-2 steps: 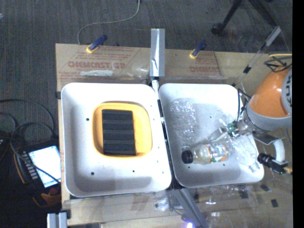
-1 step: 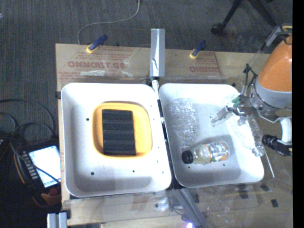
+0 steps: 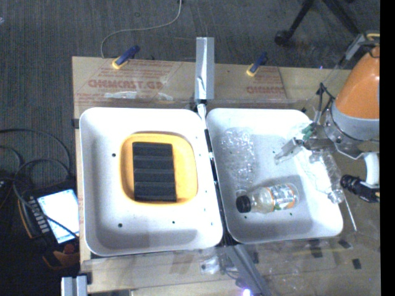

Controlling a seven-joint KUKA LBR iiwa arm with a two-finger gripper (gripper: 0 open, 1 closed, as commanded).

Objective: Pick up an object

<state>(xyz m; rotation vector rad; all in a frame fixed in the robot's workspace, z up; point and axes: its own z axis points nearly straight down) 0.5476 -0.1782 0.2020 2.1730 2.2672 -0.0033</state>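
Dark grey carpet (image 3: pixel 123 17) (cables trailing) surrounds a chair base (image 3: pixel 315 11).

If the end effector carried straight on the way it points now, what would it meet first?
Probably the white floor of the right bin: the end effector points down-left over it, above the clear plastic bottle with a black cap, though depth is unclear.

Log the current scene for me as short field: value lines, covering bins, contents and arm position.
left bin: holds a yellow tray with a black ribbed insert
right bin: holds a bottle and a clear crumpled plastic item
bottle: clear plastic, dark cap, lying on its side near the bin's front
arm: at the right bin's right edge
gripper: over the bin's right side, apart from the bottle; nothing seen between fingers
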